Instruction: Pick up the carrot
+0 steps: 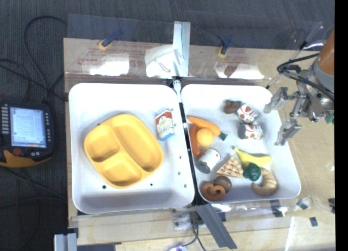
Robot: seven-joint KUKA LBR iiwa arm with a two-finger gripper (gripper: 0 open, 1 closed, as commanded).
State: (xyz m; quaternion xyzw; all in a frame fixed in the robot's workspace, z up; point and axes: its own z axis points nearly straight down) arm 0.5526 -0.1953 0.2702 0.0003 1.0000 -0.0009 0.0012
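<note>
Bench (304, 212) — two white bins (130, 201); dark carpet (32, 5).

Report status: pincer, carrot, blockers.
Pincer open, over right bin's right rim, holding nothing. Carrot at bin's left side, untouched. Yellow round fruit pressed against it.

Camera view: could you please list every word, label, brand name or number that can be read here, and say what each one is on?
None can be read.
Small carton in the left bin: printed front, too blurred to read.
Two red and white cans in the right bin: labels too small to read.
Handheld pendant left of the bench: lit screen, text too small to read.
</note>
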